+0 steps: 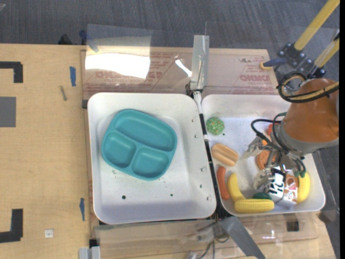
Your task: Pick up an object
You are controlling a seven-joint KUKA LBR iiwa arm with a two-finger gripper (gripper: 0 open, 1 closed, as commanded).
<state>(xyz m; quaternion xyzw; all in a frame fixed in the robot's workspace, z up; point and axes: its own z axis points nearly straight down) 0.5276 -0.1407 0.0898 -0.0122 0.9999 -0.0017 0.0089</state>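
Several toy foods crowd the right bin; we judge the hand (grip unreadable from here) is descending beside the small carton, needing a clean closure next.

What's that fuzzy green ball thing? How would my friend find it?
Look at the right bin, the one crowded with toy food. Near its top-left corner, beside the divider between the bins, sits a small round green ball. It lies alone above the hot dog, and it is the bin's only round green thing; the corn and bananas are long and yellow.
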